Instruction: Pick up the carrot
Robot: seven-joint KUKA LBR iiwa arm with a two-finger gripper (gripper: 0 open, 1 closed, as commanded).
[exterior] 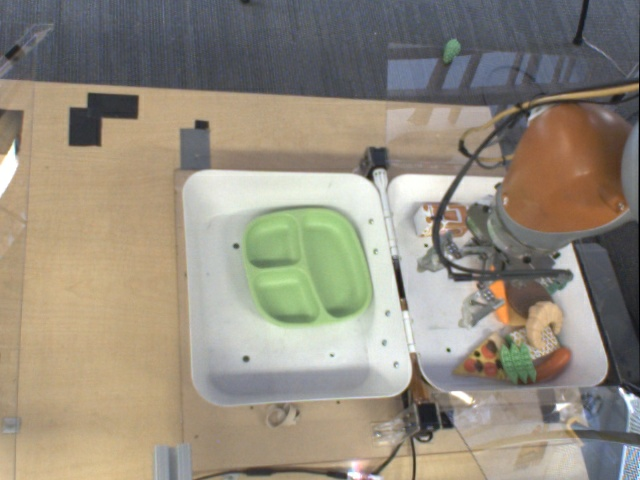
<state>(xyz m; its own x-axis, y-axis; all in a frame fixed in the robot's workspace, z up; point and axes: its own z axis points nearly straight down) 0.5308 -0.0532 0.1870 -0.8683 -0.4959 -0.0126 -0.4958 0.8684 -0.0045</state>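
The carrot shows as a small orange piece in the right bin, mostly covered by the arm's wrist. My gripper hangs low over that spot, under the grey and orange wrist, and looks to be at or touching the carrot. The wrist hides the gripper's tips, so whether anything is held cannot be seen.
Packed in the right bin's near corner are a pizza slice, a green toy, a red sausage and a beige pastry. A brown and white item lies at its far left. A green divided plate sits in the left bin.
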